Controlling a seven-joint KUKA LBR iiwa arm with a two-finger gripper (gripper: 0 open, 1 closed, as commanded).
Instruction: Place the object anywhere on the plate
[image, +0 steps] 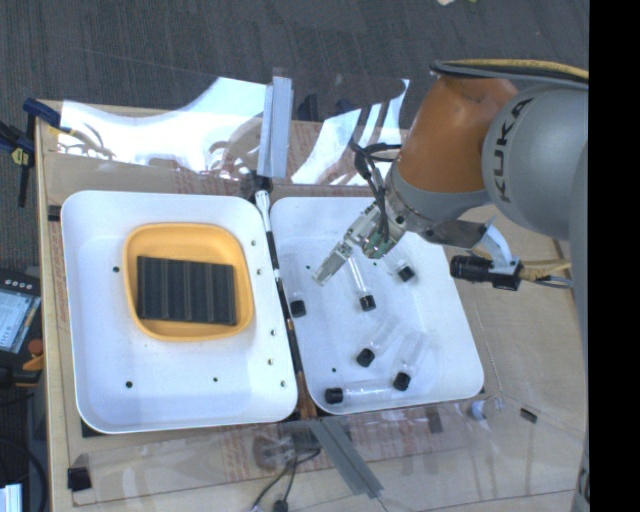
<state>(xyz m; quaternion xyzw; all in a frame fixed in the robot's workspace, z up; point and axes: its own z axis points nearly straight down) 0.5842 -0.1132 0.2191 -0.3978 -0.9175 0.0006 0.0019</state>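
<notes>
The yellow plate (187, 240) lies in the left bin (100, 380) and carries a dark ribbed insert (187, 290). Several small clear vials with black caps lie scattered in the right bin (455, 340), among them a vial (366, 299) just below the gripper, a vial (404, 271) to its right and a vial (365, 355) lower down. My gripper (336, 265) hangs low over the upper middle of the right bin, pointing down and to the left. No object can be seen held in it.
More vials rest near the right bin's front edge (402, 380) (333, 395) and by the divider (296, 308). The grey arm with its orange band (455, 135) crosses the right bin's upper right corner. Crumpled clear plastic (200, 130) lies behind both bins.
</notes>
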